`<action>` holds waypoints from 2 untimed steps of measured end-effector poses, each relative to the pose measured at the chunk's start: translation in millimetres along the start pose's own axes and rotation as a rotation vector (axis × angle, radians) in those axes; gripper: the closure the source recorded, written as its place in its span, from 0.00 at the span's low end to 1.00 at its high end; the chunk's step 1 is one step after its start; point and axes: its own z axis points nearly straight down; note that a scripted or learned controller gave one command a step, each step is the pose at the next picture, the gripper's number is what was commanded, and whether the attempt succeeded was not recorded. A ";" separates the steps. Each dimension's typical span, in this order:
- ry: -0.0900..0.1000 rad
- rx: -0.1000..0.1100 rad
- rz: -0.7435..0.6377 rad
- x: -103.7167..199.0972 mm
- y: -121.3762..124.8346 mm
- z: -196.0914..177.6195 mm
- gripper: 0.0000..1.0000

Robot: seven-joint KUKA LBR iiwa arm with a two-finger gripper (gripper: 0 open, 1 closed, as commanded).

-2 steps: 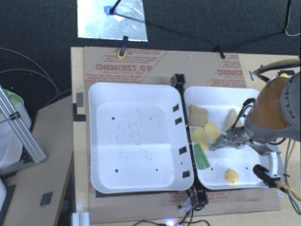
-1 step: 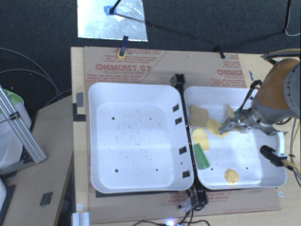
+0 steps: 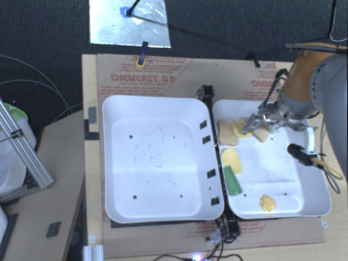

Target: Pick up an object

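Far left: a slanted grey aluminium frame rail (image 3: 24, 148) crosses a pale wooden side table (image 3: 51, 167), with a green-topped object tucked behind it, too cut off to identify. Top centre, on dark carpet: a shiny silver metal sheet (image 3: 129, 16) carrying a small blue clip. The surface (image 3: 163, 72) is a tan board printed in red, "CHEMCAST GP" legible along its far edge; a second red print at the right far corner is partly hidden. A blue-and-yellow clamp (image 3: 142, 55) grips the far edge of the surface. Left shallow white plastic bin (image 3: 157, 159): only speckled marks and small dark holes in its floor. Black clips (image 3: 209, 140) line the seam between the bins. Right shallow white plastic bin (image 3: 272, 162): a tan bread-like slab (image 3: 227, 133) near its far left corner, a pale yellow piece (image 3: 241, 129) just beside it, a yellow rounded block (image 3: 231, 159) nearer, touching a green wedge-shaped block (image 3: 232, 181) along the left wall, and a small yellow crumpled lump (image 3: 267, 203) by the near wall. The metal two-finger gripper (image 3: 253, 125) hangs low over the far side of the right bin, tips at the pale yellow piece, with a tan piece (image 3: 262, 135) just under it. Cannot tell how the jaws are set, or whether anything is held. Right: the grey arm (image 3: 326, 91) with its orange band, and a black cable fitting (image 3: 300, 152) over the bin's right side.
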 end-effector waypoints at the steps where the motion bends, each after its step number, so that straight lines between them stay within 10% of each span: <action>1: 0.000 0.012 0.013 -54.6 -71.9 1.6 0.00; 2: 0.006 0.012 -0.002 68.5 -129.8 -1.8 0.00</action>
